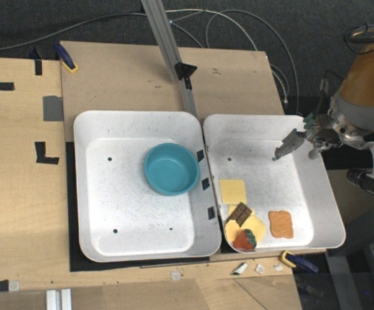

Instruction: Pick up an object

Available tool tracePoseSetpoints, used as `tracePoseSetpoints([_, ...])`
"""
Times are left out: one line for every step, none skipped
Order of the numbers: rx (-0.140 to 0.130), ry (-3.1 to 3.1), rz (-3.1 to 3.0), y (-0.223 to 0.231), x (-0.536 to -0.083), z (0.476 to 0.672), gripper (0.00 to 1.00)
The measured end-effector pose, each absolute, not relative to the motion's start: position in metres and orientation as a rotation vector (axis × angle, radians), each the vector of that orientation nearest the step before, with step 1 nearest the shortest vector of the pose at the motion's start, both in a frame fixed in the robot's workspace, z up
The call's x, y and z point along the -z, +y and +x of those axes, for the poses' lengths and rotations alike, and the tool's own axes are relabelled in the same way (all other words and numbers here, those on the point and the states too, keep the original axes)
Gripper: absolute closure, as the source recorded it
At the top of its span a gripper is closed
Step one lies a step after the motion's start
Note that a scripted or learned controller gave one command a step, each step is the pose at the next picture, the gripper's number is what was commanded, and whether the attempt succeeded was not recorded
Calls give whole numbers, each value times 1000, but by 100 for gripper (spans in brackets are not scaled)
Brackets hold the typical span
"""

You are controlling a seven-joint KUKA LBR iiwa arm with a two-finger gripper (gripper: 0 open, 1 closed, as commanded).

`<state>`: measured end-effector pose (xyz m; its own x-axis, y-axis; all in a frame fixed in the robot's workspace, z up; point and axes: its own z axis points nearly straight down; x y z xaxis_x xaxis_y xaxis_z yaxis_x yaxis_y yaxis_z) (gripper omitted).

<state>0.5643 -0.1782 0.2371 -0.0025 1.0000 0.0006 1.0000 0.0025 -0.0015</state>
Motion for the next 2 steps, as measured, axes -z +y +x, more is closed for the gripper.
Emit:
tracePoseSetpoints([-1,-2223,-2218,-178,-237,564,0])
tracePoseSetpoints([-8,-2218,-2217,-187,-180,566,0])
